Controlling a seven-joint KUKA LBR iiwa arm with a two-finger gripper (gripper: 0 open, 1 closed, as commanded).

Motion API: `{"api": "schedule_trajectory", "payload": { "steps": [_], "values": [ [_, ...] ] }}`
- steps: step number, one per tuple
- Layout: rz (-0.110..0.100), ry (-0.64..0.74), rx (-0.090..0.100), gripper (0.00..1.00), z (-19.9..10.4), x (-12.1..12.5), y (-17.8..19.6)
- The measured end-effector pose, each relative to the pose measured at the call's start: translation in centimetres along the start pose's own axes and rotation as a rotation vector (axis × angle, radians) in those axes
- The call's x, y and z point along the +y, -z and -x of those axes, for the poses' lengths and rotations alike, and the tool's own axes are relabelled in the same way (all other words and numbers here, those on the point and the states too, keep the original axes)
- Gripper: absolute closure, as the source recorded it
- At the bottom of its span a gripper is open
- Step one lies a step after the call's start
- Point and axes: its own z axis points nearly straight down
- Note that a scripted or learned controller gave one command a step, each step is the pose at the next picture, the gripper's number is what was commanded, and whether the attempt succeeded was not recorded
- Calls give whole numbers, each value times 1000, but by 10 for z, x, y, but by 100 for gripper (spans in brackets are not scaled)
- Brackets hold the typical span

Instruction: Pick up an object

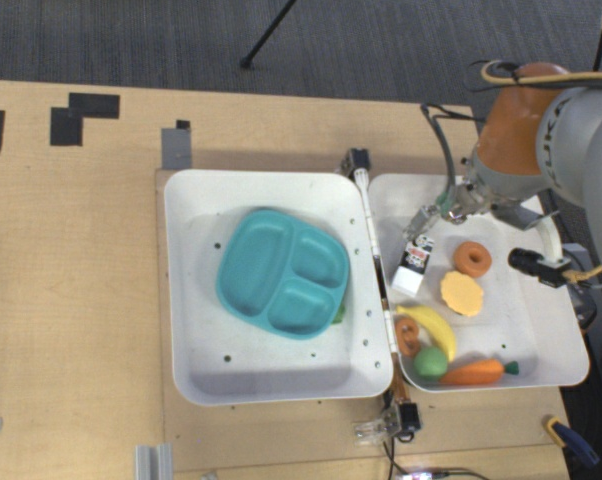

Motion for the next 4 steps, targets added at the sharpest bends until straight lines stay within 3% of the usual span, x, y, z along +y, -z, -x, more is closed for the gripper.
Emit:
{"api": "schedule_trajectory", "payload": {
  "steps": [4],
  "values": [
    [2, -33, 0, 0, -5, -8, 0]
  ]
}}
